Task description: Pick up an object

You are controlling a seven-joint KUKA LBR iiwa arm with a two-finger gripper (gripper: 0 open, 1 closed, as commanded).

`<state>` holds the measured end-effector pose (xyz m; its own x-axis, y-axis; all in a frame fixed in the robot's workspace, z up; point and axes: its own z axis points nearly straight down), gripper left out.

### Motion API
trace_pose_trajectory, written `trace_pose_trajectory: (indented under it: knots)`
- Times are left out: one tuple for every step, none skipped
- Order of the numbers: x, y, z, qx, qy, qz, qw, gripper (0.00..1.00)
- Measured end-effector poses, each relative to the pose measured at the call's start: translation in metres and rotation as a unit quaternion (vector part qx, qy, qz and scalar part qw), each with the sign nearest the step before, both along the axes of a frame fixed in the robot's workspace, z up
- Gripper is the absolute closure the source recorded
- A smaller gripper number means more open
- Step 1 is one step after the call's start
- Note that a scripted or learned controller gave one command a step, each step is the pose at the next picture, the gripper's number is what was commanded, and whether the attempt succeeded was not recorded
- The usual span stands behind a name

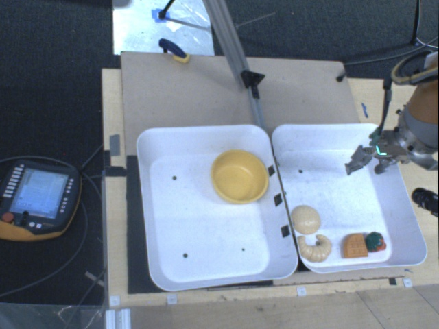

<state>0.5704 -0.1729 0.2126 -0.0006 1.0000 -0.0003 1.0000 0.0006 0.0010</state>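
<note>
Taking the right bin as the landmark, its near edge carries the whole choice of things to pick: one pale rounded piece by its near-left corner, one cream curved piece just nearer than that and seemingly touching it, one orange square piece further along the near wall, and one small green and red piece right beside the orange one. That makes four small objects, all lying free. Farther back, over the far right part of the same bin, hangs the gripper, well apart from all four; its two fingers look spread with nothing between them. I judge the task to be at the approach step, with no grasp yet made. The next move calls for carrying the gripper toward the near wall, settling over one piece with room for the fingers on both sides, then descending. The orange and green pair sit tight together, which may hamper a clean grip. Left of the right bin sits the second bin, two in all, holding one yellow bowl.
</note>
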Motion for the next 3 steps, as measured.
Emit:
trace_pose_trajectory:
  knots:
    - [0.000, 0.000, 0.000, 0.0000, 0.000, 0.000, 1.0000, 0.00]
    - [0.008, 0.004, -0.056, 0.0006, 0.002, 0.000, 1.0000, 0.00]
    - [0.007, 0.010, -0.117, 0.0005, 0.002, 0.000, 1.0000, 0.00]
